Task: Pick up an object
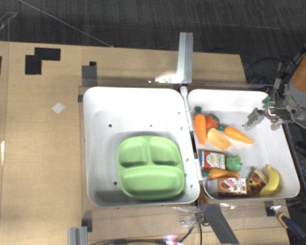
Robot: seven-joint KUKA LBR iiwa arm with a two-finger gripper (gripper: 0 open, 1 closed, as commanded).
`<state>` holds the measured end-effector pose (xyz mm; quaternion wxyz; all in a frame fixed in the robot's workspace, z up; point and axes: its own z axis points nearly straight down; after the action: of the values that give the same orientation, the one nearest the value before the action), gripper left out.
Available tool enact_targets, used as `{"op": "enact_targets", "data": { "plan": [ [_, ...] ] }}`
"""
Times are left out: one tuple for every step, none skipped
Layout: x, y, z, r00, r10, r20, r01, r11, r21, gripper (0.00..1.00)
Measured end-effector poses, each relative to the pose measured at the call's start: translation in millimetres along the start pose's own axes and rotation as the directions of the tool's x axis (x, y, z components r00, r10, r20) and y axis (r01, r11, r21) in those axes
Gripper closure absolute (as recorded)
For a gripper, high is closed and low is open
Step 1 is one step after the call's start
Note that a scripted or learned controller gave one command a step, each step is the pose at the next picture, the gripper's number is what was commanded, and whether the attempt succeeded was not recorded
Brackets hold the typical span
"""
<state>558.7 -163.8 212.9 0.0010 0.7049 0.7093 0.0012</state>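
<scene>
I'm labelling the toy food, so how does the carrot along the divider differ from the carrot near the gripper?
The carrot along the divider lies lengthwise beside the wall between the bins, its green top toward the far edge; the carrot near the gripper lies slanted across the right bin, green end by the strawberry. The first hugs the wall; the second sits in the open middle, just below the gripper. Both are orange and tapered.

We see two bins side by side on the table (41, 162). In the left bin (99, 116) a divided plate (150, 167) lies toward the near edge. In the right bin (283, 157) two carrots (200, 129) (238, 134) lie along the left wall and in the middle, a carton (212, 160) before them, and a banana (271, 181) in the near right corner.
</scene>
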Motion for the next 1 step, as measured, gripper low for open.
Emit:
{"op": "enact_targets", "data": {
  "plan": [
    [-9.6,27.9,97.9,0.869,-0.494,0.001,0.494,0.869,-0.001,0.0]
  ]
}}
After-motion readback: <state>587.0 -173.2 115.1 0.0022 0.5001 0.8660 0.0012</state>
